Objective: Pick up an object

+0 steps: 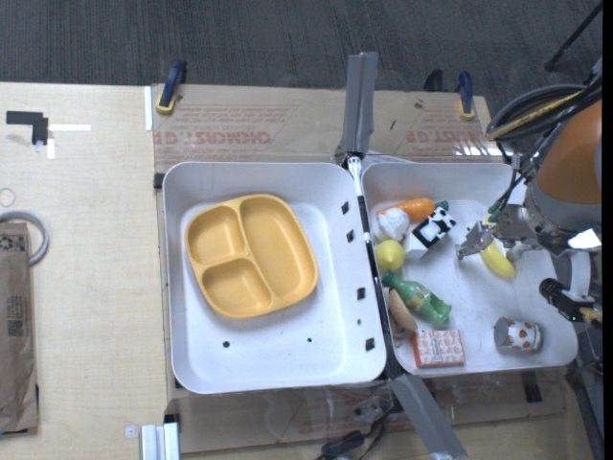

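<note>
White right bin (536, 355) holds a small curved yellow banana (499, 262); claw (482, 244) touching it, grip unclear.

Pale wooden table (77, 257) set on dark grey carpeted floor (239, 17), with a sheet of brown cardboard (259, 127) clamped along its far edge by blue clamps (172, 84).
</note>
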`<state>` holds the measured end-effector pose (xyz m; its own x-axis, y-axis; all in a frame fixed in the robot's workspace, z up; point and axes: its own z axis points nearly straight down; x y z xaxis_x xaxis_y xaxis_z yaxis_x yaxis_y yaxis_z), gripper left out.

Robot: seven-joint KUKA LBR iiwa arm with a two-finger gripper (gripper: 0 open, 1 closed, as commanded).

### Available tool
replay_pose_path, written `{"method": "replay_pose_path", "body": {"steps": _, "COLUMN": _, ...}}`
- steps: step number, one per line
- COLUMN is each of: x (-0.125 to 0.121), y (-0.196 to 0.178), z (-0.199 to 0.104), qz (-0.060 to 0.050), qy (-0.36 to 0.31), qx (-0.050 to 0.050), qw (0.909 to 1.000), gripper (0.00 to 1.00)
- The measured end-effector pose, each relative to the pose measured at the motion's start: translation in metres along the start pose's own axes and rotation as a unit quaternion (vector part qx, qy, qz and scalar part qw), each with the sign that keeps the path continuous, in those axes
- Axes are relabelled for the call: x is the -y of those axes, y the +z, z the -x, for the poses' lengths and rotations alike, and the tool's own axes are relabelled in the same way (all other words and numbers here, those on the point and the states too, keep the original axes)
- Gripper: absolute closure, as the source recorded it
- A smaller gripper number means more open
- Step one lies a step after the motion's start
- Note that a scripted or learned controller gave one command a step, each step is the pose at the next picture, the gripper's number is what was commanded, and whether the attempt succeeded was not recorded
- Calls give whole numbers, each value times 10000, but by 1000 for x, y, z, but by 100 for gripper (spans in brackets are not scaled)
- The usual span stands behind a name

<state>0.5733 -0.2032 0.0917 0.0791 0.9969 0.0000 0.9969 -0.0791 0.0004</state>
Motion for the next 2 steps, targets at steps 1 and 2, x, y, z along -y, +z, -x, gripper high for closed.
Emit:
{"method": "replay_pose_path", "body": {"steps": 1, "x": 0, "y": -9, "z": 2, "qz": 0, "qy": 21, "qx": 6, "qw": 10000, "gripper": 100}}
{"method": "replay_pose_path", "body": {"steps": 2, "x": 15, "y": -93, "z": -18, "qz": -8, "qy": 467, "qx": 8, "qw": 9989, "gripper": 100}}
